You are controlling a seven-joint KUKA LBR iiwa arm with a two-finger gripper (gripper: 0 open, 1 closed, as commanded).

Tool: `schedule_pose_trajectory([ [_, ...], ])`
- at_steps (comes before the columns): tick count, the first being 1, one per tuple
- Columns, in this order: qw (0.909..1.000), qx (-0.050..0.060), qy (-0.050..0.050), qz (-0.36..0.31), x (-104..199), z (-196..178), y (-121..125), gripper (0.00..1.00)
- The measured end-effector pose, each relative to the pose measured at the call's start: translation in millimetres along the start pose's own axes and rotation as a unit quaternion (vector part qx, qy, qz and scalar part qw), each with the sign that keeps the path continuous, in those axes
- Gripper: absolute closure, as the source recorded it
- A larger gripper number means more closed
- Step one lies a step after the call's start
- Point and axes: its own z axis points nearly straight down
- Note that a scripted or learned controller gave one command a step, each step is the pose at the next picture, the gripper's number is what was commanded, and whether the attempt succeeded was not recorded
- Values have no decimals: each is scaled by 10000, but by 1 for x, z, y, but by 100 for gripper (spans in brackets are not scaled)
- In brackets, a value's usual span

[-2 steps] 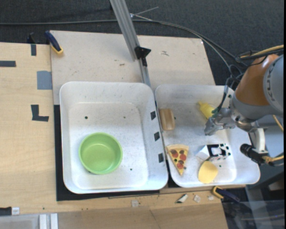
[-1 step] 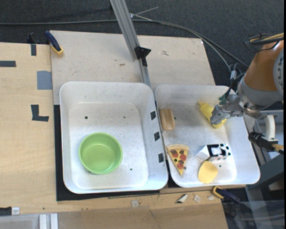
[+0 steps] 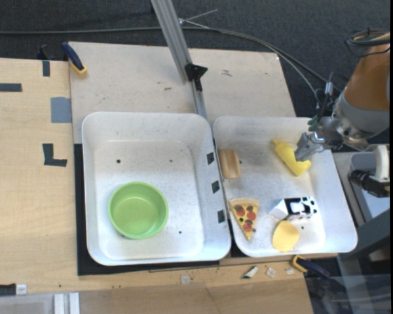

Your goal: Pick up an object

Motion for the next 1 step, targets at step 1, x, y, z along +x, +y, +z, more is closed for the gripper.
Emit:
schedule_pose_trajectory([
  [1, 10000, -5, -2, 3, -4, -63, 1, 100],
])
